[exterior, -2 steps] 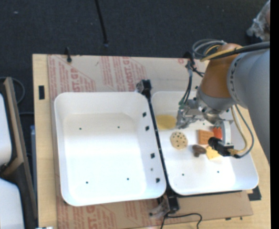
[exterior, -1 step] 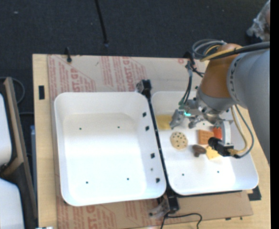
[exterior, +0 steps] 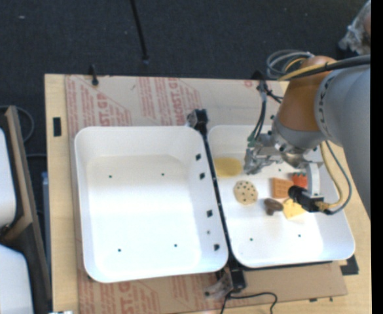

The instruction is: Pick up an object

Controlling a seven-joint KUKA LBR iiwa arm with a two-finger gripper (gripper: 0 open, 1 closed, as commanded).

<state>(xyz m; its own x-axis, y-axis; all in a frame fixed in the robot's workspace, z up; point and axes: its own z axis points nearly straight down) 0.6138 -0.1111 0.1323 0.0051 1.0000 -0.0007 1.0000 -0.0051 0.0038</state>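
End effector [exterior: 252, 164] in right bin [exterior: 335, 244] beside yellow piece [exterior: 228, 167] — can't tell if fingers spread

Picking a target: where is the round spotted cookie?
The cookie lies in the right bin, near the divider, below the yellow piece and left of the orange square.
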